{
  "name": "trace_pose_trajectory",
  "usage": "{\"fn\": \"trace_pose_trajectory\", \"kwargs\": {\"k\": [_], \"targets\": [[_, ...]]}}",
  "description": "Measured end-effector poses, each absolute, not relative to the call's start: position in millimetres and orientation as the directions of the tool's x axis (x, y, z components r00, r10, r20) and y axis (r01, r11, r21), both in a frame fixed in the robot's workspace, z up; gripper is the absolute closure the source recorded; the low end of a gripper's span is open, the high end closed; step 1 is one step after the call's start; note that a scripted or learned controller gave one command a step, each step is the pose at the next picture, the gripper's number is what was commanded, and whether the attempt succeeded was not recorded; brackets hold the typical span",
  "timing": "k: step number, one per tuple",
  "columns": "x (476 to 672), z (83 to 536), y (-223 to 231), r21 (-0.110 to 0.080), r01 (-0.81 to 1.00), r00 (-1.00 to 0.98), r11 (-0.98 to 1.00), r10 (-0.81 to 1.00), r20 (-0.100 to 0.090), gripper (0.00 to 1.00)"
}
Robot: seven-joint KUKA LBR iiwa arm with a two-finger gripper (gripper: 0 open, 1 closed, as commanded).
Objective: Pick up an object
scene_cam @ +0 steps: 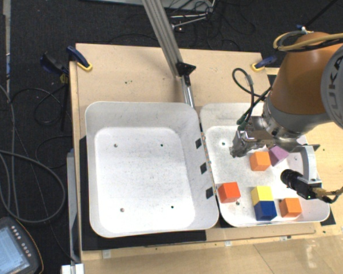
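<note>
Well, the biggest thing on view is the wooden bench (137, 76), and on it sit two shallow white bins side by side. Taking the right bin (217, 119) as my landmark: the left bin (143, 164) lies touching its left edge, with small black clips along the seam between them. Over the right bin's upper right corner hangs the arm (308, 79), its orange band bulking large, and on the grey housing at the frame's right edge I can read part of some lettering, a "U" and a "K"; the rest is cut off.

Down from the wrist, the gripper (240, 147) hangs over the upper middle of the right bin's floor. Whether its claw is spread or closed I cannot tell from here, as the metal parts blur together, and I see nothing caught in it.

All the blocks lie inside the right bin. An orange block (259, 161) sits near the middle, just right of the gripper, with a purple block (279, 154) beside it. Another orange block (228, 192) rests near the bin's left wall. A yellow block (262, 194) touches a blue block (265, 210) towards the bin's near edge, and a third orange block (290, 208) sits just right of the blue one.

A black cylindrical part (294, 182) juts over the bin's right side.
</note>
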State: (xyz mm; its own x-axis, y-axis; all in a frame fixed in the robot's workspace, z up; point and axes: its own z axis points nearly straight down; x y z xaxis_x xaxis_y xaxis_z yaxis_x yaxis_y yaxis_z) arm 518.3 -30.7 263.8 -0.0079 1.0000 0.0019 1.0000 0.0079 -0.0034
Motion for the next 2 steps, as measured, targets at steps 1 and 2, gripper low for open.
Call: {"fn": "trace_pose_trajectory", "kwargs": {"k": [1, 2], "targets": [[515.5, 255, 20, -0.002, 1.000, -0.008, 0.008, 1.000, 0.002, 1.00], [519.0, 253, 69, -0.001, 1.000, -0.007, 0.007, 1.000, 0.001, 1.00]]}}
